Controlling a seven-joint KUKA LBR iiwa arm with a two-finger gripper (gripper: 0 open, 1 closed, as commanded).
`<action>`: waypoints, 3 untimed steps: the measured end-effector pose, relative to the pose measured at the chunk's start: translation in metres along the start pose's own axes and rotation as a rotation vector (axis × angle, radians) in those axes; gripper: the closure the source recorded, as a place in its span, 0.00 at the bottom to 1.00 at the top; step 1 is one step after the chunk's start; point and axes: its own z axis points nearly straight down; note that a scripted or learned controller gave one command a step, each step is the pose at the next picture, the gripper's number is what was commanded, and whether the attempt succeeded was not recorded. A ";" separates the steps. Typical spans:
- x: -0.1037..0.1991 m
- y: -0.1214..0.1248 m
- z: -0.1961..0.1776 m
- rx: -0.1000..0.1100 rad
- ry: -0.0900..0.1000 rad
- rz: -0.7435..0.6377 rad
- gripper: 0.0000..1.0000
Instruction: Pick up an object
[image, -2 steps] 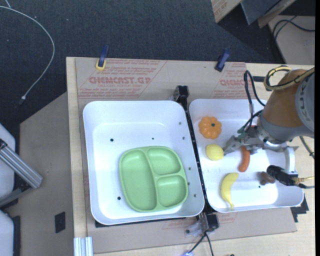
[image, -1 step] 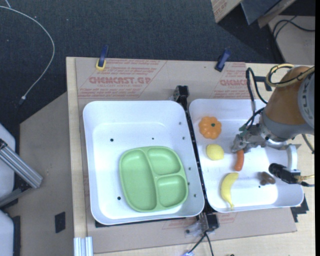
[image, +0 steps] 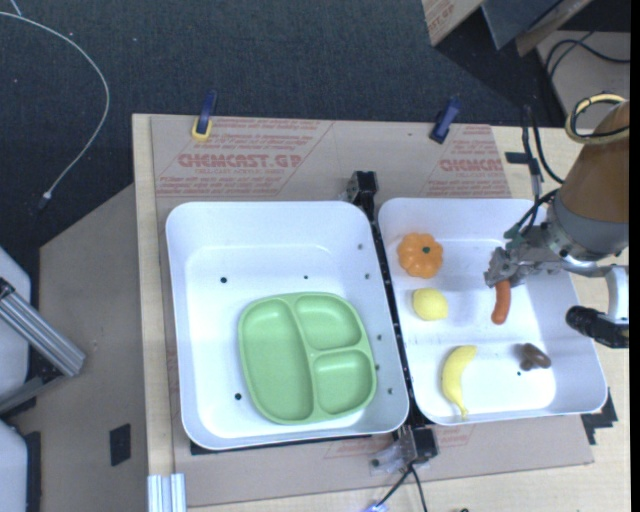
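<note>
Both bins (image: 200, 250) are plain white. The divided plate (image: 305, 357) is pale green. An orange pumpkin (image: 420, 254) has a green stem. The lemon (image: 430, 304) and banana (image: 458, 377) are yellow. The sausage (image: 500, 302) is red-orange. A small lump (image: 533, 356) is brown. The worktop (image: 250, 155) is tan with red lettering.

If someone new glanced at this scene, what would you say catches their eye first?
The pale green divided plastic plate dominates the left white bin. In the right white bin lie a small orange pumpkin, a round yellow lemon, a yellow banana and a small brown lump. The gripper hangs at the upper end of a slim orange-red carrot-like stick.
</note>
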 end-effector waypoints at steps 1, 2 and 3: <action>-0.001 0.003 -0.043 0.001 0.001 -0.002 1.00; -0.001 0.005 -0.078 0.001 0.001 -0.002 1.00; 0.049 0.001 -0.074 0.008 0.005 -0.006 1.00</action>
